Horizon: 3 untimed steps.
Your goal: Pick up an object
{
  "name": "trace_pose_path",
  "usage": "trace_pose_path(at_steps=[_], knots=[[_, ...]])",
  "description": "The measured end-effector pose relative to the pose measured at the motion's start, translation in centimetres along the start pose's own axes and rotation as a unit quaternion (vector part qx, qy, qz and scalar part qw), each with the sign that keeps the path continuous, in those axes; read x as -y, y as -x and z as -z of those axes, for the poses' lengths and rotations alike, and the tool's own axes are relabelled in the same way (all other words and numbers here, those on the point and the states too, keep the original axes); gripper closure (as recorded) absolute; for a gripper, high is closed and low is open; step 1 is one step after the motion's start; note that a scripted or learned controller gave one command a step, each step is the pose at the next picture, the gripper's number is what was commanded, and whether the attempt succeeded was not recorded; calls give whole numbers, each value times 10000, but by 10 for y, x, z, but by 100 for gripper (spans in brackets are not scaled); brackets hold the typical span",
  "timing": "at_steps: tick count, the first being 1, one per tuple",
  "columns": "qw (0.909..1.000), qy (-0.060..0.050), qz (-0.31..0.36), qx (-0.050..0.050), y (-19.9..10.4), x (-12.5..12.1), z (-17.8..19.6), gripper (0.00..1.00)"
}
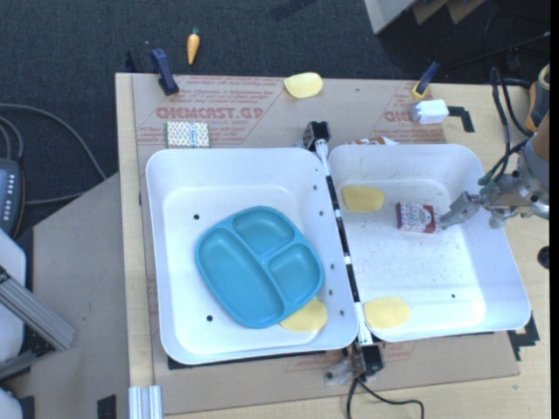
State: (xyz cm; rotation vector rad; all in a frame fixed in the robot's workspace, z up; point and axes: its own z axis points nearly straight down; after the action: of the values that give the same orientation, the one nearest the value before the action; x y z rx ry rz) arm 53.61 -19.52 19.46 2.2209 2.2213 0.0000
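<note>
Red packet (416,216), lying flat in right bin (489,312), apart from yellow disc (362,199) on its left. Gripper (461,209) low just right of packet, one fingertip reaching toward its edge, probably lined up for a grasp; nothing seen between fingers, open or closed impossible to tell. Arm cropped at frame edge. Packet label too blurred to read.

Bright, even light; soft shadows, sharp.
</note>
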Motion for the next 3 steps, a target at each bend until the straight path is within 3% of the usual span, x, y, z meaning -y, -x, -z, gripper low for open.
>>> trace_pose_path(at_steps=[1,2,3], knots=[[10000,-2,5,-6,-63,-57,-92,0],[10000,41,9,12,-48,-86,-105,0],[10000,85,13,32,-48,-89,-93,100]])
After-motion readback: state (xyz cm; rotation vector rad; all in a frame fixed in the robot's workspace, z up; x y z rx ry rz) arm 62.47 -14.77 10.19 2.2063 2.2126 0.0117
